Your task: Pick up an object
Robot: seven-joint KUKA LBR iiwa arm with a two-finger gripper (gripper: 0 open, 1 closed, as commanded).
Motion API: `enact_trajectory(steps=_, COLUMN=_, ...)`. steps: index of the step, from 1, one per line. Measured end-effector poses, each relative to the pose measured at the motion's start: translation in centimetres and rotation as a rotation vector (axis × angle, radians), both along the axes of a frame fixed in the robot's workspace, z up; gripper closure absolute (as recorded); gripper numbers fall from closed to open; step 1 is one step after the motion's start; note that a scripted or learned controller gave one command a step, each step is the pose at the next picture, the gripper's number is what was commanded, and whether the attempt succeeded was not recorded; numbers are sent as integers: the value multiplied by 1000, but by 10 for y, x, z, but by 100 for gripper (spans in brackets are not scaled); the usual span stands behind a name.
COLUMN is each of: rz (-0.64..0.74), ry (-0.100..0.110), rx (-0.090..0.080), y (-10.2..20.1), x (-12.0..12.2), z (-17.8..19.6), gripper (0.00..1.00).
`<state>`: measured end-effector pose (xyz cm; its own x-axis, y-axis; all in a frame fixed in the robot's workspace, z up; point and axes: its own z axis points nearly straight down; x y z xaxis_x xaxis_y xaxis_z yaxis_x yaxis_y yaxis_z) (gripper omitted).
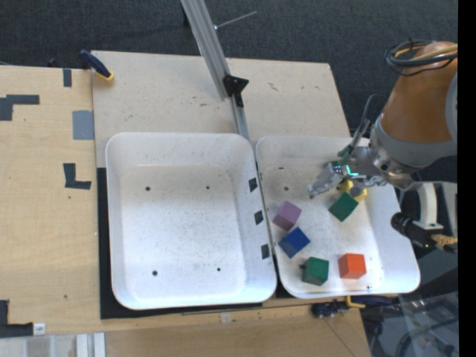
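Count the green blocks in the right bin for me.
2. One green block sits just below the gripper; the other lies near the front rim, left of the orange block. The arm may hide more.

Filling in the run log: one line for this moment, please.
gripper: over right bin | green block: just below gripper, not visibly held | left bin: untouched

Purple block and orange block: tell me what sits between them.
In the camera view, the blue block lies between the purple block and the orange block, just below the purple one. A green block sits close beside that line.
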<state>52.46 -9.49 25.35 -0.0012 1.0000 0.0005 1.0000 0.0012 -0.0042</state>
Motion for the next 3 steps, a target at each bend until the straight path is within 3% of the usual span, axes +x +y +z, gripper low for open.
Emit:
enact_trajectory(steps=1, rz=0, ry=-3, rx=0, y=0, x=1, z=1, gripper=0)
enact_trajectory(steps=3, rz=-1, ry=3, rx=0, y=-2, x=-1, z=-87, gripper=0)
